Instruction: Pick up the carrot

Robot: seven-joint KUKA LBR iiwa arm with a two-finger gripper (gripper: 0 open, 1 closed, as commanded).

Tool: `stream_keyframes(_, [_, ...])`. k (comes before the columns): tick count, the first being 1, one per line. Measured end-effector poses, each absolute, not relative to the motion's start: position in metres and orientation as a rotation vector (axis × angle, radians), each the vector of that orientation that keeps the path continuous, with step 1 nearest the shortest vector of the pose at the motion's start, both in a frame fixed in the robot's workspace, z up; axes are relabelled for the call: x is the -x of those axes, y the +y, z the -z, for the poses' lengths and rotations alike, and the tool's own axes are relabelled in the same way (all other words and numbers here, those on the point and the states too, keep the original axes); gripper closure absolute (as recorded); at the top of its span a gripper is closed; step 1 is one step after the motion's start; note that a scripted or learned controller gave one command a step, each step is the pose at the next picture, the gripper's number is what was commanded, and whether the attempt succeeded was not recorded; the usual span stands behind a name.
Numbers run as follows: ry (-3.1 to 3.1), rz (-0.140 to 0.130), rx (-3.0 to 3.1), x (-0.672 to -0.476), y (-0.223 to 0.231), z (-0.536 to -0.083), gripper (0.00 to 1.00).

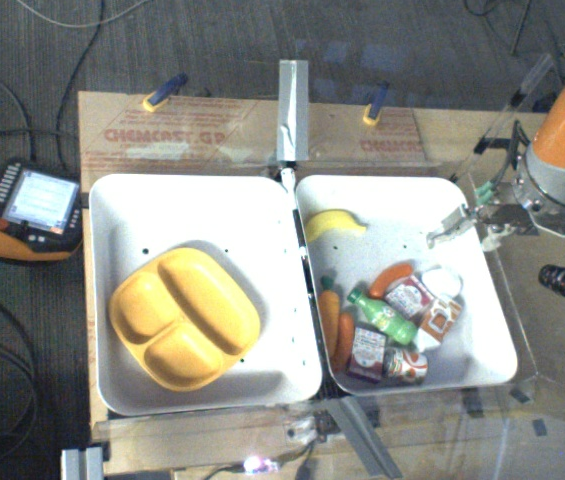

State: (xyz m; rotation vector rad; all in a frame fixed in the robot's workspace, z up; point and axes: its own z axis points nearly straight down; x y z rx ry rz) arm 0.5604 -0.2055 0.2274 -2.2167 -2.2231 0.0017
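The carrot lies along the left wall of the right bin, orange with a small green top pointing toward the back. A second orange piece rests against its right side. My gripper hangs over the back right part of the same bin, above bare floor and well to the right of the carrot. Nothing shows in its grasp. The grey arm with its orange band comes in from the right edge.
In the right bin, a banana lies at the back left. A green bottle, a red-orange item and several cartons crowd right of the carrot. The left bin holds a yellow divided plate.
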Motion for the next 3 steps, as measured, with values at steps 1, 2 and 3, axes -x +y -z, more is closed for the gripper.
stream_keyframes(1, [-1.902,-0.004,2.498,-0.566,-0.223,-0.207,0.00])
stream_keyframes(2, [-1.940,-0.005,2.467,-0.616,-0.139,-0.120,0.00])
stream_keyframes(3, [-1.850,0.018,2.558,-0.536,-0.105,-0.091,0.00])
